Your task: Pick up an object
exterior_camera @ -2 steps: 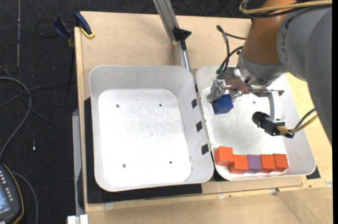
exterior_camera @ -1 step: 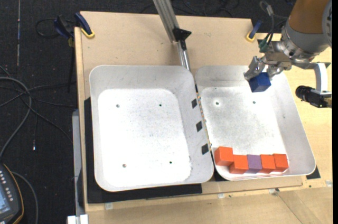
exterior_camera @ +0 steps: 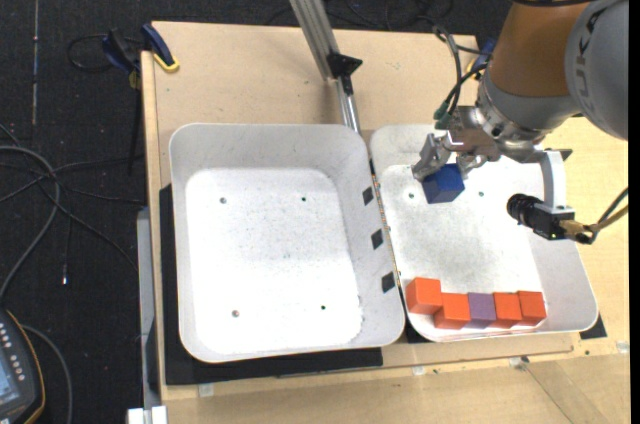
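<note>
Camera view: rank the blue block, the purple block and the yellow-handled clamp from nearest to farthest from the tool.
1. Blue block, at the tool, right bin.
2. Purple block, in the row at that bin's near edge.
3. Yellow-handled clamp, bench's far left corner.

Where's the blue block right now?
The blue block is between the fingers of the gripper, over the upper part of the right bin, well clear of the row of orange and purple blocks along its near wall.

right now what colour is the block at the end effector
Blue cube-shaped block, seen in the camera view.
</note>
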Controlling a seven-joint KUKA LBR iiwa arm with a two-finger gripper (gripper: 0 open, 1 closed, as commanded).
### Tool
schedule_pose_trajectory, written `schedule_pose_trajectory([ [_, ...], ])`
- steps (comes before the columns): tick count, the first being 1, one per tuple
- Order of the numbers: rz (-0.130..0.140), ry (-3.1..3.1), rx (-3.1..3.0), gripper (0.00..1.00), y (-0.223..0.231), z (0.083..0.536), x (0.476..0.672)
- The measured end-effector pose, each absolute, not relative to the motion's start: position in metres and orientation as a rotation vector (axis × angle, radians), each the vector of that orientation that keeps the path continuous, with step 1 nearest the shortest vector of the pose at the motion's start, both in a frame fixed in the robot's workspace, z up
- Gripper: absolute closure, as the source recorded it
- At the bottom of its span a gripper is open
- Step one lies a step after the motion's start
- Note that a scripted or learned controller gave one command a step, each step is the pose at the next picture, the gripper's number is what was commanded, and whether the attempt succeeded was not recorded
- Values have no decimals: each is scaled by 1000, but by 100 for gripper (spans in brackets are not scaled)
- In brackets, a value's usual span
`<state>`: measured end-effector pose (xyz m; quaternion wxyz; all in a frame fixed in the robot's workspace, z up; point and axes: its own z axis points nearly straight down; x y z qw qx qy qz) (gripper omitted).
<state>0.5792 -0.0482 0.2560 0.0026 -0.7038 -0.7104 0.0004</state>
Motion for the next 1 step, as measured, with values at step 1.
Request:
schedule_pose_trajectory([
  [1,4,-2227,-2207,100,36,191,598],
])
